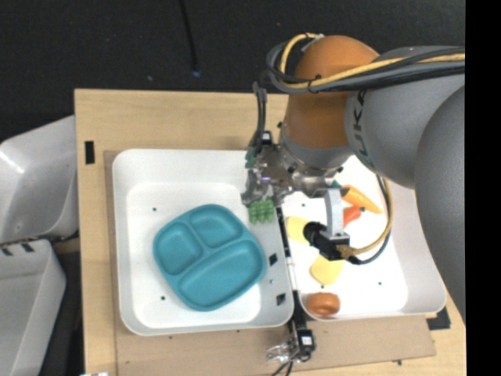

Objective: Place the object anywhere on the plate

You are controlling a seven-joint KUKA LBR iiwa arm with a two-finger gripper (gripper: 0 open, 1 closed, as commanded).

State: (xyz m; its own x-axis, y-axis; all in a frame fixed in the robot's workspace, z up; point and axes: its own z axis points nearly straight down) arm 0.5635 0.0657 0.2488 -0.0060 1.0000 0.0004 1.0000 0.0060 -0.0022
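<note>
A small green object (262, 210) hangs pinched between the fingers of the gripper (261, 200), over the left bin's (133, 210) right rim, at two o'clock from the blue plate (208, 255). It looks knobbly, bright green, partly hidden.

The plate (207, 255) looks like smooth, matt teal plastic. Both bins, left (133, 202) and right (407, 284), are glossy white plastic, smooth. The bench (94, 116) is pale wood, matt, with a faint grain. The arm (415, 124) has smooth grey casing with a glossy orange band (325, 92). The near brown object (322, 303) shines like smooth plastic.
</note>
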